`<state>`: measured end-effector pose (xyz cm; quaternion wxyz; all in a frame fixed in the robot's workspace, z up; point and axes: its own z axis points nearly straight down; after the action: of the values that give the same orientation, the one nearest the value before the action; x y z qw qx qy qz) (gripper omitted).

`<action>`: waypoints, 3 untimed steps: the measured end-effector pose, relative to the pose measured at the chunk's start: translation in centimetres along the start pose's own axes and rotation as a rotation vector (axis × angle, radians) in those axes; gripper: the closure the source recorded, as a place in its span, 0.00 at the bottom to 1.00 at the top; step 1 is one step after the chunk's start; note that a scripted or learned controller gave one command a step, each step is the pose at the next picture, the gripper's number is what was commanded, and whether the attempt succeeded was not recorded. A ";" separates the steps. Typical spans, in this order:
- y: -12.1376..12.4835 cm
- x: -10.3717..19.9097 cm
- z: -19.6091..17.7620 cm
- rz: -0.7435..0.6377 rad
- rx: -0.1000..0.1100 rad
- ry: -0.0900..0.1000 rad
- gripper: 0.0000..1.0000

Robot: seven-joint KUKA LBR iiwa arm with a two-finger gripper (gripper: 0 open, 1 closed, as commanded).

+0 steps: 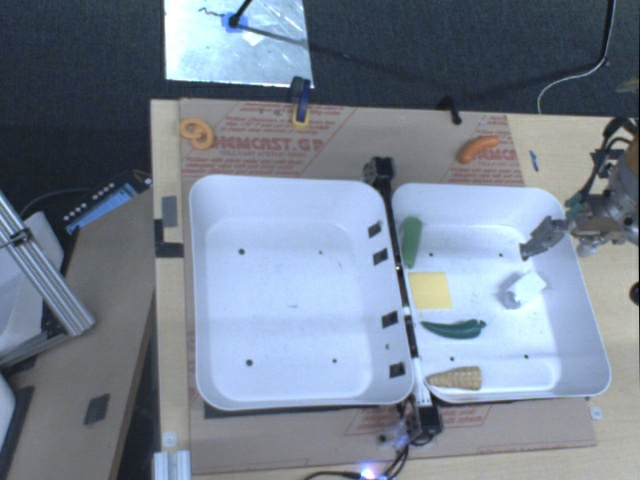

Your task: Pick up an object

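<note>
Lying in right bin, centre-right of frame: grey-white block | neighbouring: yellow square, dark green pepper, green pod, corn cob | hovering at right edge, above block: gripper, finger state impossible to tell | sitting outside bins, upper frame: orange sausage, pretzel

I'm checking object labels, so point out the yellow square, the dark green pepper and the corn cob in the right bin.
yellow square [430, 290], camera view, middle of its flat face.
dark green pepper [455, 328], camera view, middle of its body.
corn cob [455, 377], camera view, middle of the cob.
</note>
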<state>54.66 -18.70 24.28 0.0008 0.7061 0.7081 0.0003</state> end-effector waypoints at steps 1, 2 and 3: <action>0.1 0.0 -1.1 -0.004 -0.004 -0.001 1.00; 1.4 -2.1 -22.0 -0.003 -0.019 -0.008 1.00; 1.5 1.8 -27.9 -0.006 -0.009 -0.001 1.00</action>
<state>56.09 -16.87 52.23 0.0045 0.7040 0.7102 0.0030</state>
